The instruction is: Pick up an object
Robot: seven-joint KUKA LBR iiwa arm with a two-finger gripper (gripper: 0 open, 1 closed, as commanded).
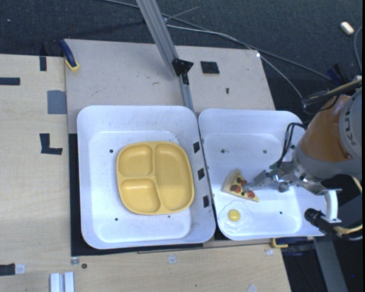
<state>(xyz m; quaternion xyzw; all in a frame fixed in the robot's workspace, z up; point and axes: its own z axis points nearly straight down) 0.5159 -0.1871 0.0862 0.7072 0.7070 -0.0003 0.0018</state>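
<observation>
My target is the pizza slice [238, 185], lying flat in the right bin [255, 123], just above a small fried egg [233, 215]. My hand [260, 180] reaches in from the right, low over the bin floor, its tips right at the slice's right edge. I cannot tell whether my fingers are spread or pressed together; they are too dark and small here to read, and nothing shows the slice caught between them.

To do this well, I judge I need the tips to straddle the slice's narrow width and come down square to the floor, since a thin flat toy will likely slide away if I nudge it from the side. I should stay clear of the egg below.

My arm [328, 142] comes in from the right, its orange band above the wrist bent over the bin's right wall, the wrist angled leftward and down. The yellow divided plate [155, 178] sits in the left bin [94, 163], well apart.
</observation>
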